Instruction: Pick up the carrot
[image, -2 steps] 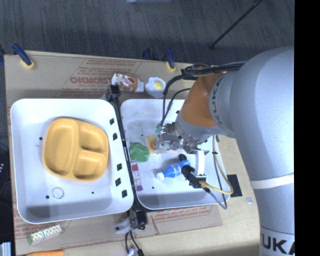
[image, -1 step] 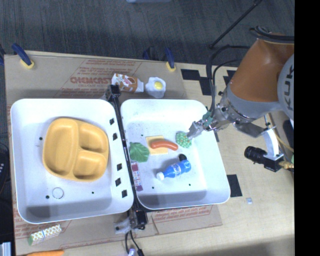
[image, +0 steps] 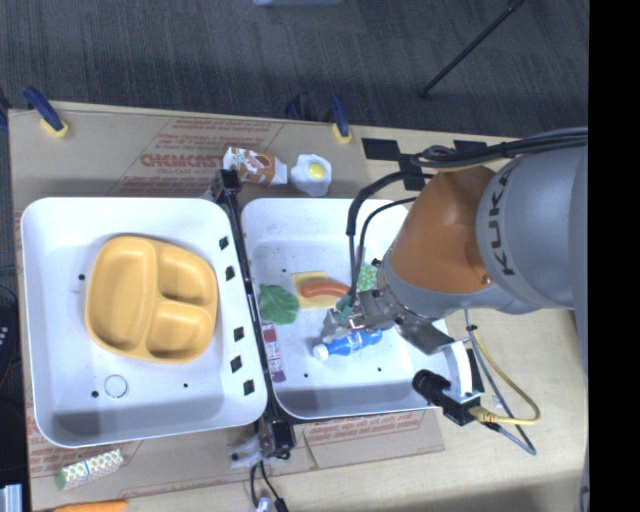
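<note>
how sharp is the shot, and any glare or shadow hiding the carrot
Camera view: rather soft, small items blurry; even lighting, no strong glare on the white bins; the carrot is lit and readable, with the gripper crowding its right end; the arm casts only faint shadow.

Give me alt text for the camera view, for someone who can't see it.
A grey and orange robot arm reaches from the right, its tool low in the right bin over a blue bottle, close to the carrot and a green leafy item. The left bin holds a yellow divided plate.

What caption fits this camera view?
Gripper hovers in the right white bin between orange carrot and blue bottle.
</note>
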